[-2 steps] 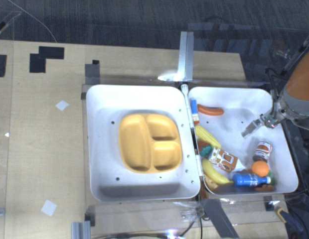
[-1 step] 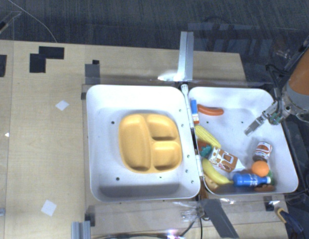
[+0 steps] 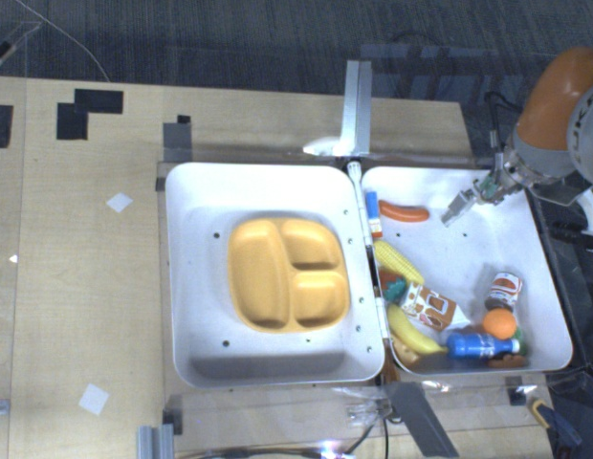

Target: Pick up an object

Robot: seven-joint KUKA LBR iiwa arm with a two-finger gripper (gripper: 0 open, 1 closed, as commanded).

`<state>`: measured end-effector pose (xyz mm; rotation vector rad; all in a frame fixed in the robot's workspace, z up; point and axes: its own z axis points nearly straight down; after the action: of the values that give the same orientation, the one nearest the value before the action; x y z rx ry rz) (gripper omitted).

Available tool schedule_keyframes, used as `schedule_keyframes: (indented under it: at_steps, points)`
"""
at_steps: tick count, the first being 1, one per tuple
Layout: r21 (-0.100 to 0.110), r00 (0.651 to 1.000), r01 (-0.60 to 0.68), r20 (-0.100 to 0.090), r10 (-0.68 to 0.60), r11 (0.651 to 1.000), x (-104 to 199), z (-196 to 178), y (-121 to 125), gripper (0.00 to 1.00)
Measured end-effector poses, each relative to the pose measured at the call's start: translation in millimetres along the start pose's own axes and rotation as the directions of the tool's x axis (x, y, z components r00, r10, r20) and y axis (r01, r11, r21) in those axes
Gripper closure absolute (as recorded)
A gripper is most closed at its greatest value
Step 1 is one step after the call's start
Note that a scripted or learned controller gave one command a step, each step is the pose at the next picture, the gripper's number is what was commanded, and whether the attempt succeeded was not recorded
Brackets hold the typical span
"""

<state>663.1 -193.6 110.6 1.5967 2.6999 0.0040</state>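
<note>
Two white bins sit side by side on a wooden bench. Nearest the camera, along the front edge of the right bin [image 3: 540,256], lie a blue bottle [image 3: 478,345] on its side, an orange ball [image 3: 501,324] just behind it, and a banana [image 3: 411,333] at the front left corner. A small juice carton [image 3: 430,307] rests against the banana, and a red-labelled can [image 3: 504,289] stands just behind the ball. Farther back, a corn cob [image 3: 397,262] lies along the bin's left wall, with a blue-and-white tube [image 3: 373,215] behind it and a hot dog [image 3: 404,212] near the back. The left bin [image 3: 196,256] holds a yellow divided tray [image 3: 285,273]. At the far right, the gripper [image 3: 459,207] hangs over the right bin's back area, near the hot dog but apart from it; its state cannot be told, and nothing is seen in its grasp.
</note>
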Motion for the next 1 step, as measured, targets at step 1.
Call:
schedule_keyframes:
  at_steps: [1]
  points:
    - [-0.005,0.999,-0.036,0.004,0.036,0.999,40.7,-28.9,-5.1,0.0]
